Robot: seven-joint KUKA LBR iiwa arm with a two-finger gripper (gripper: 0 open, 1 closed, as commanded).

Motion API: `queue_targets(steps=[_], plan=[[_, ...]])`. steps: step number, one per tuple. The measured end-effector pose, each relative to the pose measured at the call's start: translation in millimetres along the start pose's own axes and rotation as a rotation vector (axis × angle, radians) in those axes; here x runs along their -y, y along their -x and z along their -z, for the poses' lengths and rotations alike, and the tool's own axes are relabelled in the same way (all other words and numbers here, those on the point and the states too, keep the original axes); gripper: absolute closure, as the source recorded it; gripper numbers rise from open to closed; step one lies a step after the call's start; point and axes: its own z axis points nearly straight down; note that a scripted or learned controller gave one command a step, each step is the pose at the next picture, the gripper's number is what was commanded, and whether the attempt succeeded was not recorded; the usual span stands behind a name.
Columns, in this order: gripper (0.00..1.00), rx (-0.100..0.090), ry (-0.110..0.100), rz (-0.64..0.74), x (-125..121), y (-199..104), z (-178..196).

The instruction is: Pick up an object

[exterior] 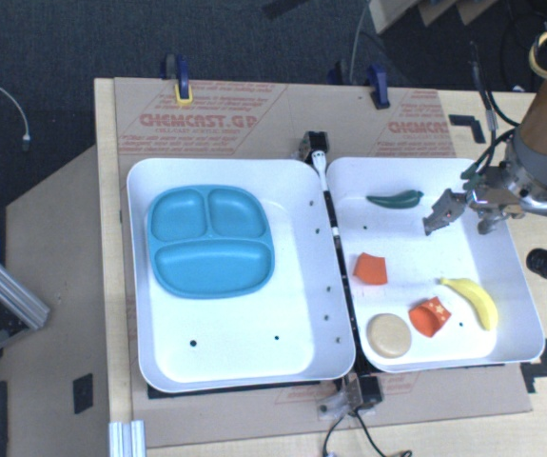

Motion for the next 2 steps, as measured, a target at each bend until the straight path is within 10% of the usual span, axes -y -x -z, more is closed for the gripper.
queue_targets(steps=[2], plan=[[0.00,0.000,0.008,0.002,5.2,1.5,-52.1]])
